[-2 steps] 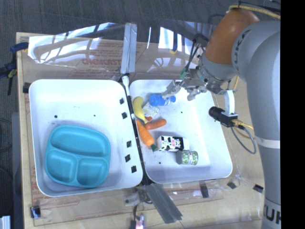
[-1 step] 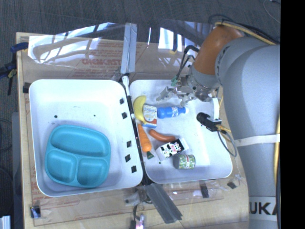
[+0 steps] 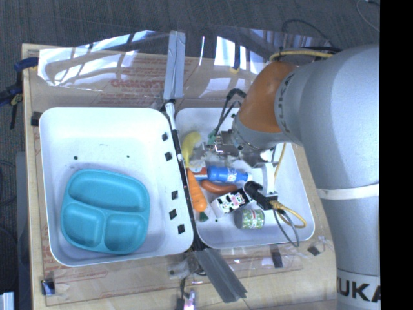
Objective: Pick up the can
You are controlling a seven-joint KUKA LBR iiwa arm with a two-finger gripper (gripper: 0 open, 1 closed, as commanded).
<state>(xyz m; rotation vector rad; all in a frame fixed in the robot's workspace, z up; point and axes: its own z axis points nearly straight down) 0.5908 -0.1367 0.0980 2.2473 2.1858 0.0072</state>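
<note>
The can [image 3: 250, 219] is a small grey-green cylinder lying on its side near the front of the right bin [image 3: 298, 192]. My gripper [image 3: 218, 150] hangs over the back-middle of that bin, just above a blue bottle [image 3: 226, 174] and beside a yellow banana [image 3: 190, 144]. It sits well behind and to the left of the can and does not touch it. The grey arm with its orange band [image 3: 264, 99] covers the bin's back right part.
A carrot [image 3: 197, 194], an orange-red sausage-like piece [image 3: 218, 186] and a black-and-white patterned item [image 3: 230, 202] lie crowded left of the can. A yellow cable [image 3: 290, 215] loops beside it. The left bin [image 3: 97, 131] holds a blue divided tray [image 3: 105, 210].
</note>
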